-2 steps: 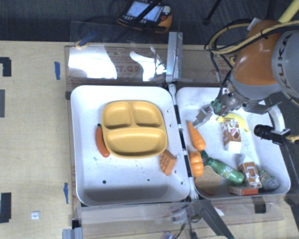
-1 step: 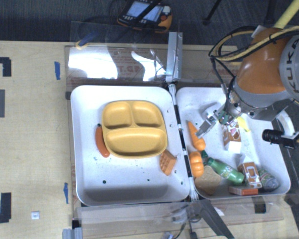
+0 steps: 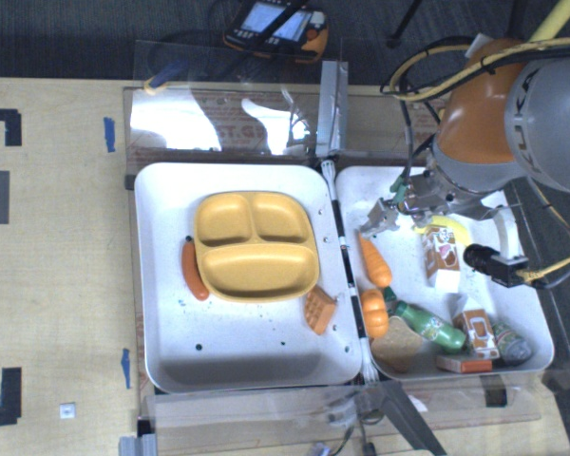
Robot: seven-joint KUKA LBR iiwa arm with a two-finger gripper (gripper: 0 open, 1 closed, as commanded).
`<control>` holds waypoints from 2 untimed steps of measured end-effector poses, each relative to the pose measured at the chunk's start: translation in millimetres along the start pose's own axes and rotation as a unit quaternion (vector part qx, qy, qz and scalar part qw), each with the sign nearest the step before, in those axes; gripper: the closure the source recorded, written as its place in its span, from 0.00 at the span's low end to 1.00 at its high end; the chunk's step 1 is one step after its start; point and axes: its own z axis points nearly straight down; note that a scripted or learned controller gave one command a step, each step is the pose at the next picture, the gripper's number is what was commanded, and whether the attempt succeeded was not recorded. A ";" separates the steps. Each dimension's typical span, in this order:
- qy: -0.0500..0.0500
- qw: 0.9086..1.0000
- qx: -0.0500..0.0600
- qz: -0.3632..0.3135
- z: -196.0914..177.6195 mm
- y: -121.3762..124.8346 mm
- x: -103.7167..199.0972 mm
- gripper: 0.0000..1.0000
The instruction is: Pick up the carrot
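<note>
We are taking the yellow divided plate as our landmark; it is sitting in the middle of the left bin. The carrot is lying to the right of the plate, past the wall between the bins, in the right bin near its left wall, slanting with its thin end toward the back. The gripper is hovering just behind and above the carrot's thin end, farther right of the plate; its fingers are standing spread apart with nothing between them. Hugging the plate's left edge we are seeing a red sausage, and a waffle-like brown piece is touching its lower right corner. Right of that piece an orange fruit is sitting just in front of the carrot, beside a green bottle.
</note>
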 end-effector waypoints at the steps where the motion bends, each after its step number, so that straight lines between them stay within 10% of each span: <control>1: 0.000 0.997 0.000 -0.076 -38.7 3.8 9.9 0.00; 2: 0.000 1.000 0.000 0.011 -0.1 39.3 3.5 0.00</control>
